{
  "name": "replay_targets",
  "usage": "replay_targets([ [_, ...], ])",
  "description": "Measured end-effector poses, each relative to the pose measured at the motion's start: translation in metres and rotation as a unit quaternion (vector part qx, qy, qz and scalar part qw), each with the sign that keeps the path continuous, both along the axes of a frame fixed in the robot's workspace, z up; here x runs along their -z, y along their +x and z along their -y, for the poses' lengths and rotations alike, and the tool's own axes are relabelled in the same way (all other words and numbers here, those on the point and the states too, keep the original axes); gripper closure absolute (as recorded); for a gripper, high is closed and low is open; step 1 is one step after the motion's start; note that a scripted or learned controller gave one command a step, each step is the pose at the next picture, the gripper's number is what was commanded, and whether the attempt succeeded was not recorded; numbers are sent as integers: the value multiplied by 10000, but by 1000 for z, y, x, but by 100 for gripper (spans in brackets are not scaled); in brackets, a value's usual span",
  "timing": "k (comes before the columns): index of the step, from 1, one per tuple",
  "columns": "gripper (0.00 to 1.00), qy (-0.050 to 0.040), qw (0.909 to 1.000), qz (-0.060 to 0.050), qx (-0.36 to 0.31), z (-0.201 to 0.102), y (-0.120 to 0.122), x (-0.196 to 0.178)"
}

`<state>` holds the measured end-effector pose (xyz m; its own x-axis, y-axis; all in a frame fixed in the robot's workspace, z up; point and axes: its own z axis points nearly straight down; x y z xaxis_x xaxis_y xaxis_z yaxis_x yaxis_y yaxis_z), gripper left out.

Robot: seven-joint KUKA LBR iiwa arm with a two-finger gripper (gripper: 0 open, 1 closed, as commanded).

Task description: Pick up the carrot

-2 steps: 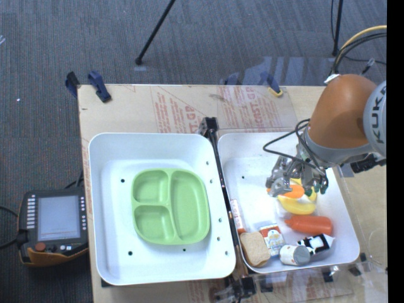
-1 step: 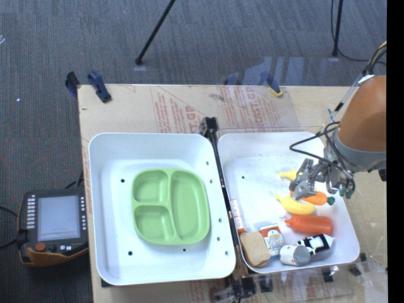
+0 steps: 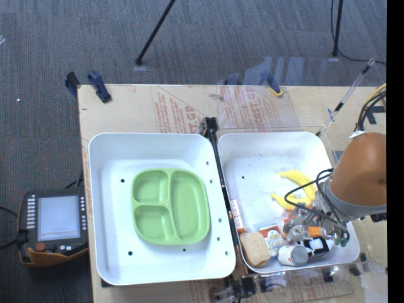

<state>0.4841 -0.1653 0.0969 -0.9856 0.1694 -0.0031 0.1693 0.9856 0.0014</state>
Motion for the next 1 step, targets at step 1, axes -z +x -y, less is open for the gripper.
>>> replay_targets([
  [1, 100, 5, 10000, -2, -8, -1, 1, -9],
])
